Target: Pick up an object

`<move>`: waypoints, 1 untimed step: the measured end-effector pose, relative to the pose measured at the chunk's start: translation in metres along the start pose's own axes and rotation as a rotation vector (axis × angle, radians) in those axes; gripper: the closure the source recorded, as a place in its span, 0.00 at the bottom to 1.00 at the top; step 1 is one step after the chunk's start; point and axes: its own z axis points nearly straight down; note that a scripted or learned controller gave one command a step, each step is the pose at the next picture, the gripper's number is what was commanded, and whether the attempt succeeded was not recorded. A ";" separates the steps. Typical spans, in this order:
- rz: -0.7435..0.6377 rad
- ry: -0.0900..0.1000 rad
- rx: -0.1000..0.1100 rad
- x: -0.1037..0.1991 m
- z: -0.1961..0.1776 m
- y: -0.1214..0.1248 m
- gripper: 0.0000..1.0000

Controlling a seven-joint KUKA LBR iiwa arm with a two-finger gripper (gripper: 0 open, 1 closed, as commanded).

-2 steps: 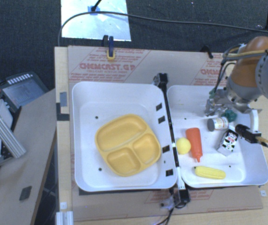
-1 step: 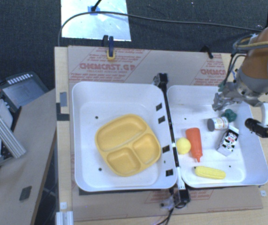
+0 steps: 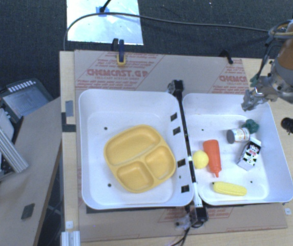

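The right bin (image 3: 223,106) holds an orange-red bottle (image 3: 213,156), a yellow ball (image 3: 201,159), a yellow corn cob (image 3: 229,189), a black-and-white carton (image 3: 249,155), a grey can (image 3: 237,135) and a small dark green object (image 3: 251,125). My gripper (image 3: 251,100) hangs over the far right corner of this bin, above and behind the green object and the can. Nothing shows between its fingertips.
The left bin (image 3: 92,106) carries a yellow divided tray (image 3: 138,158). A black divider with clips (image 3: 183,137) runs between the bins. A yellow clamp (image 3: 121,53) stands at the bench's back edge. A grey device (image 3: 23,99) sits on the table at left.
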 end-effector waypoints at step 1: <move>-0.001 0.001 0.004 0.000 -0.020 0.001 1.00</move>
